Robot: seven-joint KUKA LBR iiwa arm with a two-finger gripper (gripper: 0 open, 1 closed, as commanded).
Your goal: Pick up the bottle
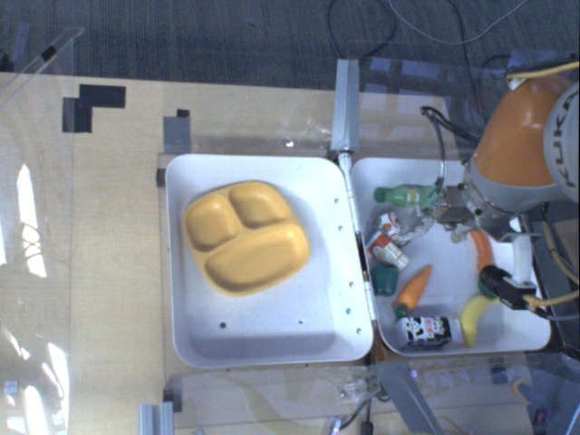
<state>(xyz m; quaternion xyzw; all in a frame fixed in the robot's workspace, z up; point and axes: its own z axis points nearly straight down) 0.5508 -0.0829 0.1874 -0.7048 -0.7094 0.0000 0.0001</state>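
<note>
Glossy yellow plastic tray (246, 237) in the smooth white left bin (272, 338); beside it, the translucent green plastic bottle (405, 195) shines

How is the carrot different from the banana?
The carrot is orange with a pointed end; the banana is yellow and curved. The carrot lies near the middle of the right bin; the banana lies nearer its right side. Both are small toy foods lying flat in that bin.
</note>
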